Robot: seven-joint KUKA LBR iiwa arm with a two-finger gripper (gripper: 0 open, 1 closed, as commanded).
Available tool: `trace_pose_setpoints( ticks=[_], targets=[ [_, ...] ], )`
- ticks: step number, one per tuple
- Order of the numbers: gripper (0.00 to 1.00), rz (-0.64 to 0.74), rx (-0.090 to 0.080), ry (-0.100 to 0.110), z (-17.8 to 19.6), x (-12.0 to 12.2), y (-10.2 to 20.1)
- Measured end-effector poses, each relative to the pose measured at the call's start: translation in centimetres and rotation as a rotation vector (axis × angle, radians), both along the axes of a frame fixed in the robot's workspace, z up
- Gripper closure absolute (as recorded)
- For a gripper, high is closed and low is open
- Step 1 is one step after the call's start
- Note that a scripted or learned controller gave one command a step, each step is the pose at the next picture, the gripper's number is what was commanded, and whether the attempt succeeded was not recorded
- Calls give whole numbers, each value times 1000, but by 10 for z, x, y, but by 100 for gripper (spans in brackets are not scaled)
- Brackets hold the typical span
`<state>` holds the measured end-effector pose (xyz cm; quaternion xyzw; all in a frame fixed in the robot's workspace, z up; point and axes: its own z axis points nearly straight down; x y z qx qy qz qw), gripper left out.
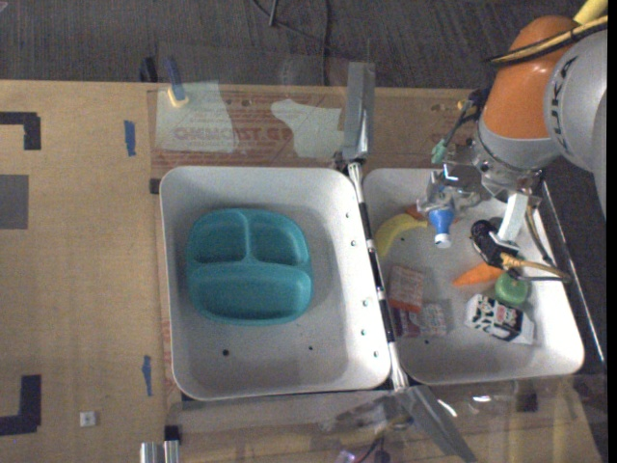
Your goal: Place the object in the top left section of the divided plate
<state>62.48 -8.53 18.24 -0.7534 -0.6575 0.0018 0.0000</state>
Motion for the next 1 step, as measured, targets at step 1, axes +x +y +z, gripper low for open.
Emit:
trace_pose_setpoints(
  ticks=[1],
  targets=[
    [100, 156, 3, 2, 0, -48, 100]
  ],
)
